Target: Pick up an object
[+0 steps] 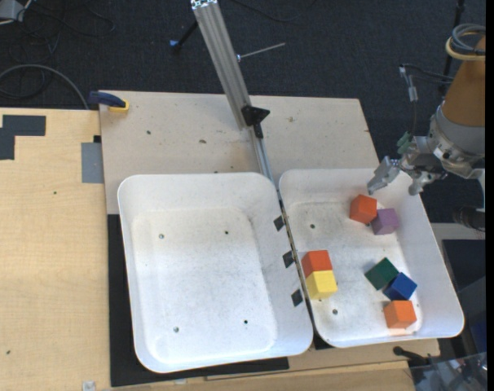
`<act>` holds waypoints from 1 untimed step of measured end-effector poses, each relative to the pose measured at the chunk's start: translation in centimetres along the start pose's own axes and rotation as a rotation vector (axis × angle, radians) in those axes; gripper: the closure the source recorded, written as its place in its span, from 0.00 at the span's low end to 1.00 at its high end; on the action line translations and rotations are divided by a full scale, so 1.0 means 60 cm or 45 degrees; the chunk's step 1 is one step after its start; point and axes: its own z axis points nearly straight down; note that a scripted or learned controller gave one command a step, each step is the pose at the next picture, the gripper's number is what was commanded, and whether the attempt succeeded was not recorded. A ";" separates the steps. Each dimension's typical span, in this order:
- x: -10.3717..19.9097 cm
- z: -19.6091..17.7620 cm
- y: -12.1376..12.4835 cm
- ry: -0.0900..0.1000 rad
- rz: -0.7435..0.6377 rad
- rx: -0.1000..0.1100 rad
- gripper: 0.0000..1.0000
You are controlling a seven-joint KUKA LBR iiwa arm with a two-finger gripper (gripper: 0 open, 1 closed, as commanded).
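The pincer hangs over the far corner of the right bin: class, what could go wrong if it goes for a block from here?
1. The orange block touches the purple block, so the pincer closing on one could nudge or drag the other.
2. The green block and blue block sit tight together, leaving little room for a finger between them.
3. The pincer is near the right bin's far rim and might clip it descending.

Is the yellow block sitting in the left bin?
No, the yellow block lies in the right bin, beside its left wall and touching an orange block.
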 end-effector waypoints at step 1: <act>0.045 -0.208 -0.060 -0.003 0.005 -0.013 0.00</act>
